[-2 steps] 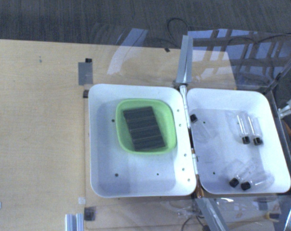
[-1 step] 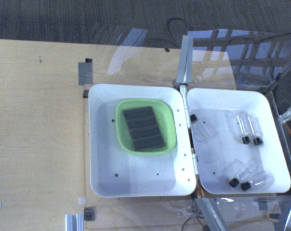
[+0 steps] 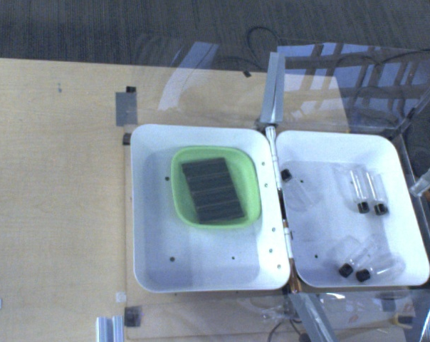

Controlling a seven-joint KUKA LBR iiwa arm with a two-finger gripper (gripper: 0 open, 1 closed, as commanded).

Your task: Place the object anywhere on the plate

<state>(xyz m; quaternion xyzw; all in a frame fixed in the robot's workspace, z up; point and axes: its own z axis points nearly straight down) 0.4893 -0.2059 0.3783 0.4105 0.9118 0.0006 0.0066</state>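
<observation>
A square green plate (image 3: 252, 185) with rounded corners sits in the upper half of the left white bin (image 3: 151, 262). A dark grey ridged rectangular object (image 3: 212, 189) lies flat on the plate, inside its rim and slightly turned. Nothing touches the object or the plate.
The right bin (image 3: 322, 155) holds several clear vials with black caps: two side by side (image 3: 366, 189) at the upper right and others (image 3: 361, 261) near the front. A small black cap (image 3: 285, 174) lies near its left wall. A pale slanted piece (image 3: 426, 180) juts in at the right edge.
</observation>
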